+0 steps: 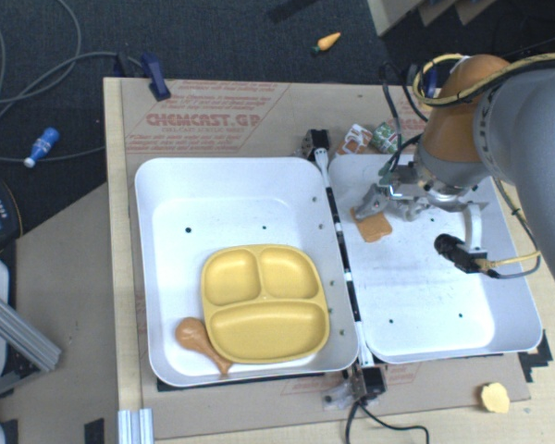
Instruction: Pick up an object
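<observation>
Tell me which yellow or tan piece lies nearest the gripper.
The tan slice in the right bin, just below the gripper. The yellow tray and the drumstick lie in the left bin; a yellow chunk lies on the bench.

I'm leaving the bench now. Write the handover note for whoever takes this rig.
Gripper: low in the right bin, at its far left part; finger state unclear.
Small tan flat piece: on the right bin's floor just beside the gripper, not seen held.
Yellow divided plate and tan spoon-shaped toy: in the left bin.
Done: nothing lifted.
Left: grasp and raise one object.
</observation>
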Robot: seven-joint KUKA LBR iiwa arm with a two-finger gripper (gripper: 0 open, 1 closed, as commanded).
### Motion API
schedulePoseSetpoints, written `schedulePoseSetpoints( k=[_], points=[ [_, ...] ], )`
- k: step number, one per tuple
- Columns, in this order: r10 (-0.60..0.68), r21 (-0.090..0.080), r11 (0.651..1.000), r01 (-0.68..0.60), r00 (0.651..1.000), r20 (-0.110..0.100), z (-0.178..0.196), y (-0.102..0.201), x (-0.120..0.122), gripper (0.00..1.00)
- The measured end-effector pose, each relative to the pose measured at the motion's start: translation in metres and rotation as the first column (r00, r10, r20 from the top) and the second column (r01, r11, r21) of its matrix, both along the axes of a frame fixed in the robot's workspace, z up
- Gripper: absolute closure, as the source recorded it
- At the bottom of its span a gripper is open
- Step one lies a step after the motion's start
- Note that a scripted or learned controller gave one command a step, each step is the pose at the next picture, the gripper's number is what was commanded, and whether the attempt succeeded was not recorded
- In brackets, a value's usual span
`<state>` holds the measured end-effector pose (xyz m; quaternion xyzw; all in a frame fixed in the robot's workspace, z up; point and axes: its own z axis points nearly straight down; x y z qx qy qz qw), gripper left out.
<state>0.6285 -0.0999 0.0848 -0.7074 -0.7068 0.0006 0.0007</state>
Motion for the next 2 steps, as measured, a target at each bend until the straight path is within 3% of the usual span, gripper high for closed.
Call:
schedulePoseSetpoints(
  k=[1, 2],
  points=[
    [0.001, 0.0, 1.0, -0.001, 1.0, 0.0, 0.003, 0.007, -0.007, 0.0],
    [0.001, 0.0, 1.0, -0.001, 1.0, 0.002, 0.013, 0.007, -0.006, 1.0]
  ],
)
